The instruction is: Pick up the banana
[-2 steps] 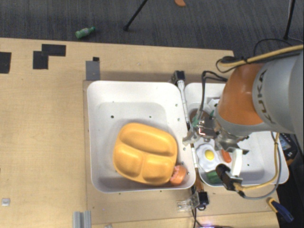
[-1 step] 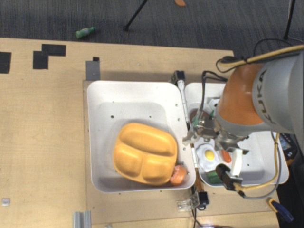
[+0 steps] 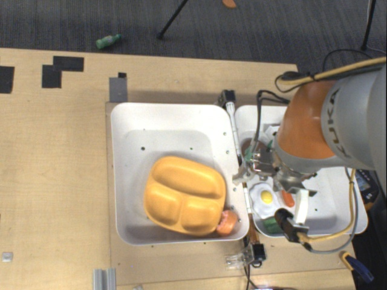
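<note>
Camera view: the arm reaches in over the right bin. The gripper hangs just beside a white-and-yellow item; whether it is open or closed cannot be told. The left bin holds a large yellow lump, with a small orange piece touching it. Which item is the banana cannot be told.

The left bin holds a bread-shaped lump, with a small fruit touching its near right corner. In the right bin, a toy fried egg lies by the left wall, below the arm.
</note>
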